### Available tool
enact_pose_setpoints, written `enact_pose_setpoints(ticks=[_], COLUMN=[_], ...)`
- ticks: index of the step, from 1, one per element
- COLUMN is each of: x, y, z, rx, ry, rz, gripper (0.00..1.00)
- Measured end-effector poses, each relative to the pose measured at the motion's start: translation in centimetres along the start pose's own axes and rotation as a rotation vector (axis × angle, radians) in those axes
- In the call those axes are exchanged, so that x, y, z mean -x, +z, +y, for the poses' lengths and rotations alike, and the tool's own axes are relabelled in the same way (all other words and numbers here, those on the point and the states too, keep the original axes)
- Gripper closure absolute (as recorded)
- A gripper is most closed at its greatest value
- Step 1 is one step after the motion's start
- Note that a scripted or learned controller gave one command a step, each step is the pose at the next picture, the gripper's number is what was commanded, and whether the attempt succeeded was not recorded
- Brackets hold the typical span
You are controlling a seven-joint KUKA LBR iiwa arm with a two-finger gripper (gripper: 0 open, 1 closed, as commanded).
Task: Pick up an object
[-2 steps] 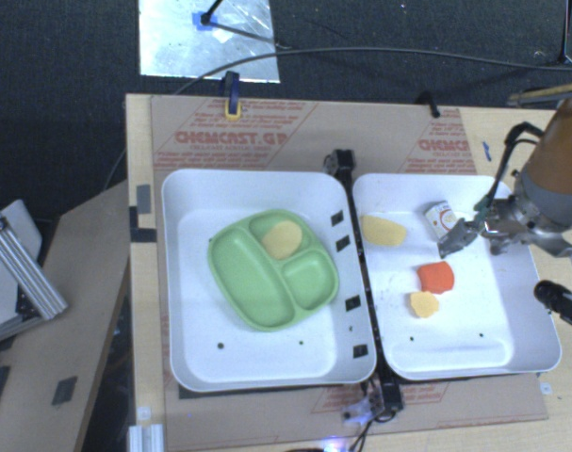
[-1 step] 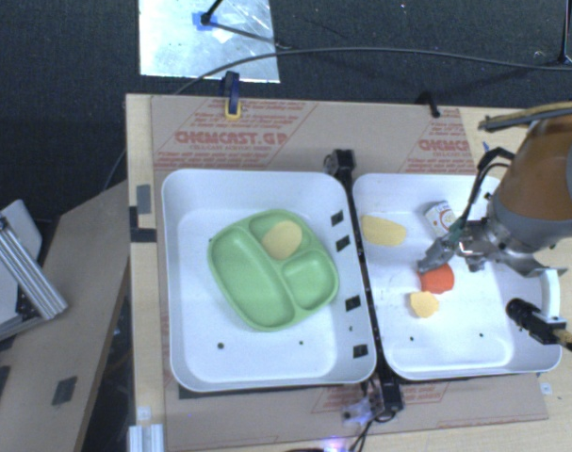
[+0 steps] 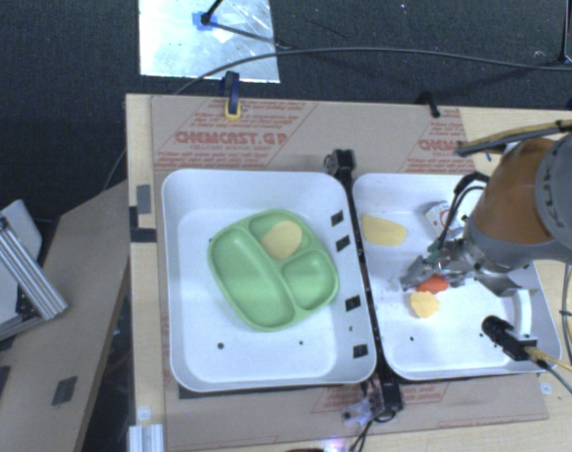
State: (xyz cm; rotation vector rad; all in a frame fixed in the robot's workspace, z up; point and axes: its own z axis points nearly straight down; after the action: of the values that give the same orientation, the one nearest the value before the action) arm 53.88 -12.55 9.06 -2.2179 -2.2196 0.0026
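Arm (image 3: 516,205) reaches in from the right and is low over the right bin (image 3: 455,351). The hand (image 3: 419,273) is down at the bin floor, about mid-bin, left of centre. Can't tell how wide the hand is, since the wrist and cables hide too much of it.

The red piece (image 3: 435,285), small and orange-red, is right at the hand and partly tucked under it. It seems to be touching or nearly so, but whether it is gripped can't be told. It looks to be on the bin floor.

A yellow lump (image 3: 423,304) sits just below the red piece, very close to it, on the floor toward the near side. A yellow slice (image 3: 384,230), flat and oval, lies in the upper left of the same bin near the divider, apart from the hand. A small white item with red marks (image 3: 437,217) is near the far wall, partly behind a cable, and is unclear.

The left bin (image 3: 201,347) holds a green plate (image 3: 253,281), three-part and lying flat, roughly centred. A pale yellow round piece (image 3: 283,239) is in the plate's upper small compartment.

Black clips (image 3: 342,243) run along the edge where the two bins meet. Both bins sit side by side on the bench (image 3: 295,125), which is covered by a brown printed sheet. A blue-yellow clamp (image 3: 231,94) is on its far edge.
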Motion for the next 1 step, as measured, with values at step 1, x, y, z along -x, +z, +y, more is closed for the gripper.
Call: enact_pose_setpoints(ticks=[1], x=[-0.01], y=[0.61], z=[0.06], rx=[0.004], ry=[0.001], rz=[-0.001], gripper=[0.0])
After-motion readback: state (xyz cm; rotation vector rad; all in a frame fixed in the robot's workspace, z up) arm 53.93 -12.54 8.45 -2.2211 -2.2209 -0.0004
